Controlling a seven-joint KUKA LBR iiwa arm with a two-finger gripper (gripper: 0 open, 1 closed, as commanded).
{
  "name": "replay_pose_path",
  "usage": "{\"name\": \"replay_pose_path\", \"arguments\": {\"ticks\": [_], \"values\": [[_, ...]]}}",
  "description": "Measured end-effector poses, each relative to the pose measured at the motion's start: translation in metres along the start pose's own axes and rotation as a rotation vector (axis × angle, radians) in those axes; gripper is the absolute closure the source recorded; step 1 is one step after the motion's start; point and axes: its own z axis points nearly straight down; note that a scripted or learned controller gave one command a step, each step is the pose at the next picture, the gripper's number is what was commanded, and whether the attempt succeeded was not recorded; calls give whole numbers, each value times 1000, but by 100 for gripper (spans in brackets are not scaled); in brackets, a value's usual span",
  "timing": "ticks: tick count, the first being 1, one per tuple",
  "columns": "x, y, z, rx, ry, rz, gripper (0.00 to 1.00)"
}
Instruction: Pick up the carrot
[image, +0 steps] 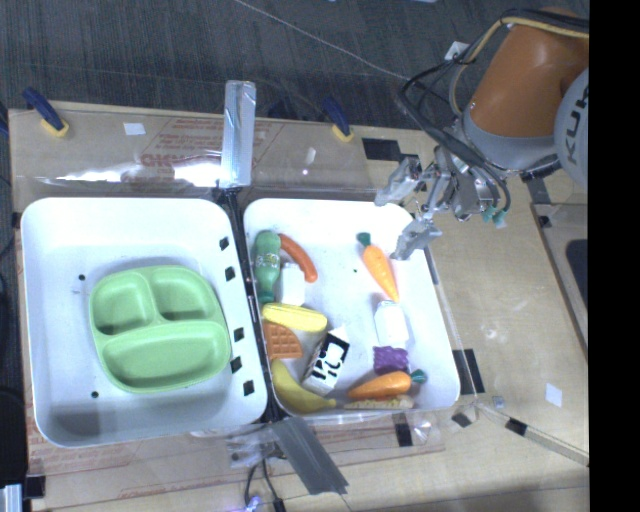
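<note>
An orange carrot (379, 270) with a small green top lies slanted in the upper right part of the right bin (350, 212). A second orange carrot (382, 385) lies along that bin's front wall, its green top pointing right. My gripper (406, 212) hangs over the bin's upper right corner, just up and to the right of the first carrot. Its fingers are spread apart, one finger (397, 184) above the rim and the other (413, 240) close to the carrot, with nothing between them.
The right bin also holds a green pickle (266, 262), a red sausage (299, 257), a white bottle (391, 323), purple grapes (391, 358), a banana (294, 393), a waffle (282, 342) and a black-and-white box (327, 362). A green divided plate (158, 326) sits in the left bin (40, 240).
</note>
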Motion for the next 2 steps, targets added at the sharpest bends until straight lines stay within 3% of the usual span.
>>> {"name": "replay_pose_path", "arguments": {"ticks": [1, 2], "values": [[-12, -18, 123, -5, 10, -4, 0], [-24, -17, 190, -4, 5, -84, 0]]}}
